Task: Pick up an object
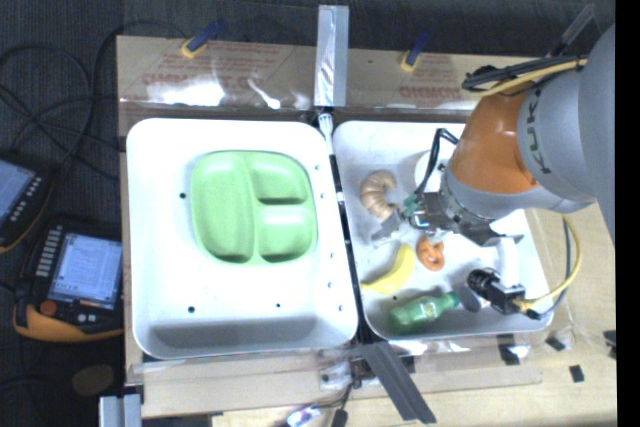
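- Dark carpet lies all around the table (200,65), and two white bins sit on it side by side.
- The left bin (160,315) holds a green tray (252,205) with three parts.
- The right bin (355,155) holds a yellow banana (392,273), a green bottle (422,309), a tan curly bread piece (378,192) and a small orange thing (431,255).
- The gripper (420,212) hangs low in the right bin, between the bread piece and the orange thing.
- I cannot tell if the jaws are apart or together.
- To do it well, I think the arm should go straight down over one thing, maybe the orange one.
- It should close gently and lift slowly, so the banana is not bumped.
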Tool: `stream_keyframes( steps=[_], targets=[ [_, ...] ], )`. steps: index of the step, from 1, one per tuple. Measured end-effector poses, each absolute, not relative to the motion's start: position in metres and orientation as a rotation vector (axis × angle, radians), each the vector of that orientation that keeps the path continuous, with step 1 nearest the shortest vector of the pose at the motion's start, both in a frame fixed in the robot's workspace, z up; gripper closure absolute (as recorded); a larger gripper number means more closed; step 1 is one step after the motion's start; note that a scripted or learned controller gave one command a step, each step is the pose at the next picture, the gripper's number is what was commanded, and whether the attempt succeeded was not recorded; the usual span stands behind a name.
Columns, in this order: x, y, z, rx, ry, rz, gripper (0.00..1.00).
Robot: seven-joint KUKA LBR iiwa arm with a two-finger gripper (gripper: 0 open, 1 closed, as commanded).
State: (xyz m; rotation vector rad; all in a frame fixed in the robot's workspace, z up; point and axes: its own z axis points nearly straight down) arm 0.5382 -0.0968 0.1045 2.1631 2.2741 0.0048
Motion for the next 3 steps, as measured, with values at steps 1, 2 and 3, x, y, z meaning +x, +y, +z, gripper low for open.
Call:
stream_keyframes(
  steps=[1,2,3],
  targets=[
    [0.494,-0.104,0.095,1.909,2.455,0.022,0.00],
    [0.495,-0.107,0.106,1.909,2.446,0.021,1.00],
    [0.493,-0.066,0.272,1.998,2.424,-0.004,1.00]
  ],
)
